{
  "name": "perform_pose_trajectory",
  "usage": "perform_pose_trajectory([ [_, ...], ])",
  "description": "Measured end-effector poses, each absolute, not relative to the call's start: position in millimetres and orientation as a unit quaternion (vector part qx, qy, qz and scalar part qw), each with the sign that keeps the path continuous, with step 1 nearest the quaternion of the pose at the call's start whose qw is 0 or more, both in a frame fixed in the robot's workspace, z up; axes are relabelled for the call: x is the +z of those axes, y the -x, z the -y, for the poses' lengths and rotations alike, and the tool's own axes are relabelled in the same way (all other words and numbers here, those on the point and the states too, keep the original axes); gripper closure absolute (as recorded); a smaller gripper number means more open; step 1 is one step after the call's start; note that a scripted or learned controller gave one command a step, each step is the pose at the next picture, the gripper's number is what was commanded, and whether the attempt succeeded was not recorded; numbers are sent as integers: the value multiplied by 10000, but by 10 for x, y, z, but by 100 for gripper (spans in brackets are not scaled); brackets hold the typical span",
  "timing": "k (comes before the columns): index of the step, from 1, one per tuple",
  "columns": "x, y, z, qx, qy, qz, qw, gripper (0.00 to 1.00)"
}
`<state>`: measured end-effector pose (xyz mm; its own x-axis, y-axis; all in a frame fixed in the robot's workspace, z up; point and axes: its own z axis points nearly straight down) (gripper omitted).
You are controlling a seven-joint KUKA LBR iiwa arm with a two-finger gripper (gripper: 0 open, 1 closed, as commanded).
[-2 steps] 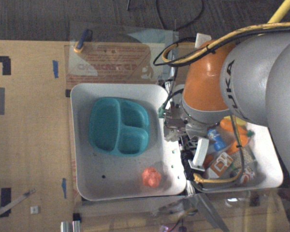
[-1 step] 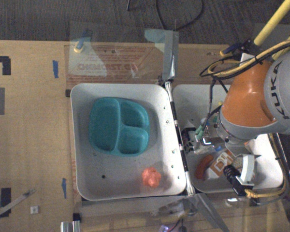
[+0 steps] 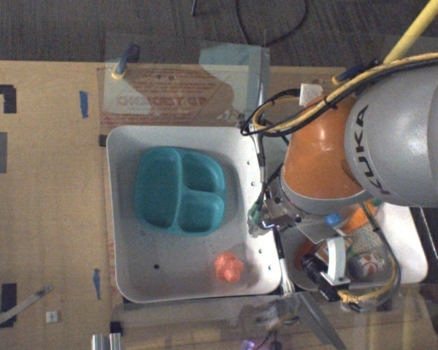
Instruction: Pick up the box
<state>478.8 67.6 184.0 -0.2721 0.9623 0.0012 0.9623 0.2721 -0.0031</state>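
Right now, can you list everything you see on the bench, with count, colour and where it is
Bins: two, white, side by side; the right one mostly under the arm.
Tray: one, teal, three compartments, in the left bin's upper middle.
Toy: one, orange-pink, lumpy, left bin near its lower right corner.
Can: one, silvery, right bin, partly hidden.
Orange item: one, right bin, too hidden to identify.
Arm: one, grey with orange band, over the right bin.

A robotics lab: a KUKA arm (cables trailing) over white bins on a tape-marked bench.
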Motion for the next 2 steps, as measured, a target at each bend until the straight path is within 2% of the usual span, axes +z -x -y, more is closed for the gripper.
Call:
perform_pose_trajectory([
  [1, 1870, -4793, -412, 8, 5949, 8038, 19, 100],
  [2, 2473, -4804, -4, -7, 5041, 8636, -20, 100],
])
